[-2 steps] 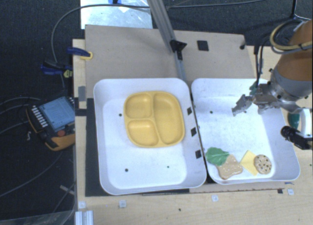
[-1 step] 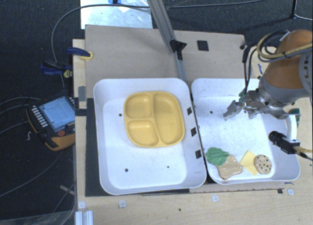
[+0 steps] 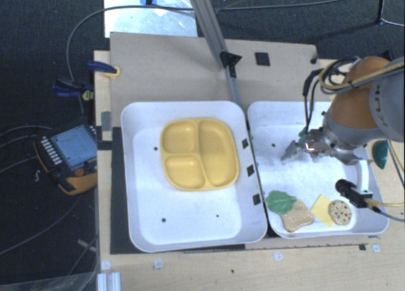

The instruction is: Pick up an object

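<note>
1. The desk (image 3: 209, 68) carries two shallow white bins side by side, with black floor and loose cables around it.
2. The left bin (image 3: 190, 220) sits toward 9 o'clock; the right bin (image 3: 278, 125) sits toward 3 o'clock, touching it along one edge.
3. The arm (image 3: 367, 103), grey with an orange band, reaches in from 3 o'clock over the right bin.
4. A yellow divided plate (image 3: 199, 154) lies flat in the upper middle of the left bin.
5. The tool (image 3: 297, 150) hangs over the middle of the right bin, pointing toward 9 o'clock; its fingers look slightly spread with nothing between them.
6. A tan slice of toast (image 3: 297, 219) lies at the bin's 6 o'clock edge, well apart from the tool.
7. A green leaf (image 3: 280, 201) touches the toast at its 10 o'clock side.
8. A yellow cheese slice (image 3: 321, 209) lies just beside the toast at 3 o'clock.
9. A round cookie (image 3: 340, 212) rests against the cheese, toward 3 o'clock.
</note>
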